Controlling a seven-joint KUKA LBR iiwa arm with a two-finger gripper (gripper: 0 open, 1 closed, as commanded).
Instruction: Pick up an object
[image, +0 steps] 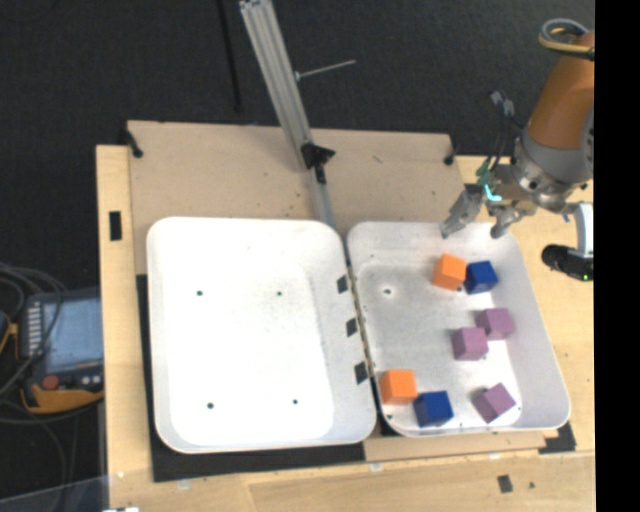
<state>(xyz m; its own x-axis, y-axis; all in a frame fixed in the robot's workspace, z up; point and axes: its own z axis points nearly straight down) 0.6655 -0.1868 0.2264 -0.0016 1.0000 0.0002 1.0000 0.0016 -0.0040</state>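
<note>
Hovering: the gripper (479, 216) is being held over the far edge of the right bin (400, 260), its two fingers apart and nothing between them.
Arm: the grey arm (560, 110) with its orange band is being brought in from the right; its upper part is being cut off by the picture's edge.
Nearest blocks: an orange block (450, 271) and a blue block (481, 276) are sitting touching, just below the fingers, near the bin's far right corner. This pair is being judged the likely target, since the fingers are being held spread just above it.
Middle blocks: two purple blocks (469, 343) (496, 322) are lying close together by the right edge.
Near edge: a second orange block (399, 385), a second blue block (433, 408) and a third purple block (493, 402) are lying along it.
Left bin: the left bin (170, 300) is being shown beside the right one, their inner edges touching.
Hard to tell: the height of the fingers above the bin floor is not being made clear by the slanted view.
Task state: no block is being lifted yet.
</note>
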